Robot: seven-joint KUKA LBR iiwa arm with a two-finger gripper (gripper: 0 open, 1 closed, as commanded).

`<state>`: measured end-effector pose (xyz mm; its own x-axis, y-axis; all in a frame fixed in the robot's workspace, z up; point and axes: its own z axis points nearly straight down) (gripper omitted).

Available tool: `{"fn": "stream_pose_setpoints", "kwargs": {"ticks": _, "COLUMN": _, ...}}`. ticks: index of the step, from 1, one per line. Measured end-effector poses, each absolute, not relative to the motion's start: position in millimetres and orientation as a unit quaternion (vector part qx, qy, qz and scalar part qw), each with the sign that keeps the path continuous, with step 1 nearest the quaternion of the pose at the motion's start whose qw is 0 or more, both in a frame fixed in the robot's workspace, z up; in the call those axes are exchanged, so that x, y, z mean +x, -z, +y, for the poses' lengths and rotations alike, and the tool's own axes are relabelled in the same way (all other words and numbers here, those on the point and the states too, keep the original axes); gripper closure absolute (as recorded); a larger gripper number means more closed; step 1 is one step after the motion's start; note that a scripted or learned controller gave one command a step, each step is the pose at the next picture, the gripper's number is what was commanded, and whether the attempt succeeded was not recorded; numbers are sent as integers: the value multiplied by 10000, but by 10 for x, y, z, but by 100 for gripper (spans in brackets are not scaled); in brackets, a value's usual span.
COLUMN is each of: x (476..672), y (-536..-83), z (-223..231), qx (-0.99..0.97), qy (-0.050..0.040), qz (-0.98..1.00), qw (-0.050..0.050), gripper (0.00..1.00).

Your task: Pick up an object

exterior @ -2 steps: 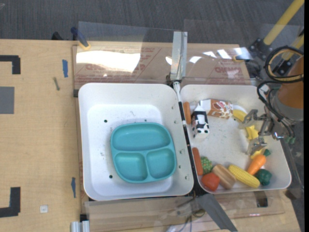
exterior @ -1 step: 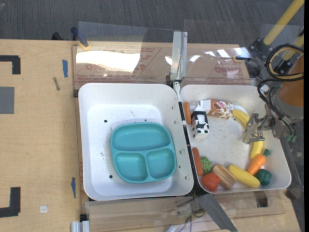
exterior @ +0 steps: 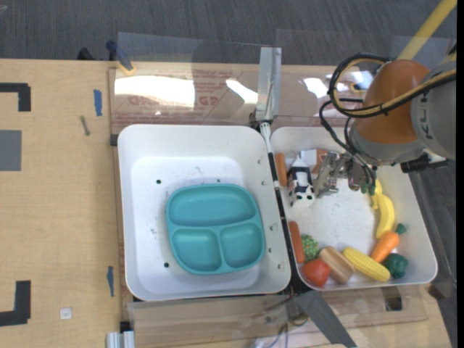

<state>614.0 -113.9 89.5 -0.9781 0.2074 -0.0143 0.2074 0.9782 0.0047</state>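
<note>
Toy food crowds the near edge of the right bin (exterior: 424, 256): a tomato (exterior: 316, 272), a hot dog (exterior: 336, 264), a corn cob (exterior: 366, 264), a carrot (exterior: 386, 244) and, curving up the side, a banana (exterior: 384, 210). Farther back, the grey arm's gripper (exterior: 335, 174) hangs low over the bin just beside a small black-and-white toy (exterior: 301, 183), its metal fingers slightly parted and gripping nothing. Beside it on the bench (exterior: 51, 216), the left bin (exterior: 138, 151) carries a teal divided plate (exterior: 214, 227).

Counted on the bench (exterior: 51, 216): two bins and one tray.

Two white bins (exterior: 138, 151) (exterior: 420, 216); one teal tray (exterior: 214, 227); one banana (exterior: 384, 212), one corn cob (exterior: 366, 264), one carrot (exterior: 385, 244), one tomato (exterior: 316, 272), one toy cow (exterior: 301, 183).
</note>
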Motion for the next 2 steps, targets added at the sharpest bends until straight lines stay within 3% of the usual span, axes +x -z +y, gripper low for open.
{"fn": "stream_pose_setpoints", "kwargs": {"ticks": 1, "x": 6542, "y": -923, "z": -1212, "qx": 2605, "qy": 1, "qz": 9653, "qw": -170, "gripper": 100}}
{"fn": "stream_pose_setpoints", "kwargs": {"ticks": 2, "x": 6537, "y": -925, "z": -1145, "qx": 4394, "qy": 10, "qz": 8980, "qw": -247, "gripper": 100}}
